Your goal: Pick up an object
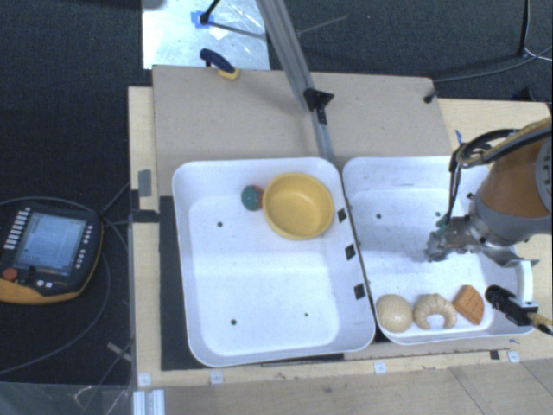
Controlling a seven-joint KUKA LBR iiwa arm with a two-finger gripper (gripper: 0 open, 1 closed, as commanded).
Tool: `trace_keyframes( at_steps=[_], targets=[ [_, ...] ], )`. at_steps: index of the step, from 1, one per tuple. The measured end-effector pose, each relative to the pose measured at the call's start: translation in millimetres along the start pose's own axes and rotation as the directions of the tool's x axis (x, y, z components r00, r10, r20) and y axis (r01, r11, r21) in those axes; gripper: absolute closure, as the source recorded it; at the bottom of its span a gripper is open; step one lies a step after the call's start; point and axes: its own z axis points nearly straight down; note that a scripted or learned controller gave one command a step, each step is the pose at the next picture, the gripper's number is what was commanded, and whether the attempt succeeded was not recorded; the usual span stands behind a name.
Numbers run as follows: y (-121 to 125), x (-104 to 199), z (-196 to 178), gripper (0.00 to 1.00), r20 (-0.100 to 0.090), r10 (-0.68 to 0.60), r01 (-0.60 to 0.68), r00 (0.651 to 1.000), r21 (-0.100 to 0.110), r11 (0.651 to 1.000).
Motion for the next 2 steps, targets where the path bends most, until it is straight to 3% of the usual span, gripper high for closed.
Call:
trace_keyframes(
  at_steps=[2],
  targets=[
    [-0.8,-10.3,-100.0,1.0,0.001,-0.001,0.001,1.0,-0.003,1.0]
  ],
)
